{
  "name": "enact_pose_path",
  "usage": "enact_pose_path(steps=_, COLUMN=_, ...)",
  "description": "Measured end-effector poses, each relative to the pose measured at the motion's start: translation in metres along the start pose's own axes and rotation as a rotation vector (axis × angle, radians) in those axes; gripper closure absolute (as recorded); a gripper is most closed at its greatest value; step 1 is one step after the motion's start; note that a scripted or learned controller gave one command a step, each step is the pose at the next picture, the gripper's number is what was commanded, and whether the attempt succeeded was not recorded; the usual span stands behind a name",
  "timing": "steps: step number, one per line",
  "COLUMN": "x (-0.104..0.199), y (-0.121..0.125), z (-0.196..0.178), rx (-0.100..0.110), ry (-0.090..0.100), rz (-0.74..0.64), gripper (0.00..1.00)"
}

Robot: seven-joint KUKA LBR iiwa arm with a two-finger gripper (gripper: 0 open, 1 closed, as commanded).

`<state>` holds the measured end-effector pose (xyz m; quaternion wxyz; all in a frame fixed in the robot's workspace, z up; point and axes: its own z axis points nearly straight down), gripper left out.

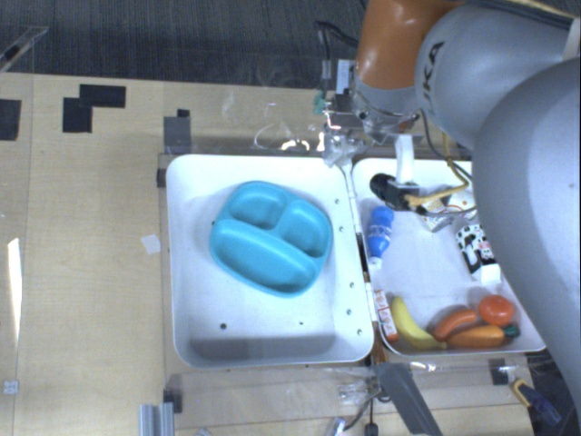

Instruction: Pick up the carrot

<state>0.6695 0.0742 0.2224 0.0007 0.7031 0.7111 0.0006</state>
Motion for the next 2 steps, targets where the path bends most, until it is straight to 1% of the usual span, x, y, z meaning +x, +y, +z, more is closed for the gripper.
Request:
enact_pose_path(steps=1, x=0.087, y=0.0, z=0.029, rx=0.001, ry=0.001, rz=-0.176, gripper=1.0)
enact_pose_path(steps=2, x=0.118, y=0.001, z=0.119, rx=-0.002, ry=0.002, rz=-0.098, gripper=1.0)
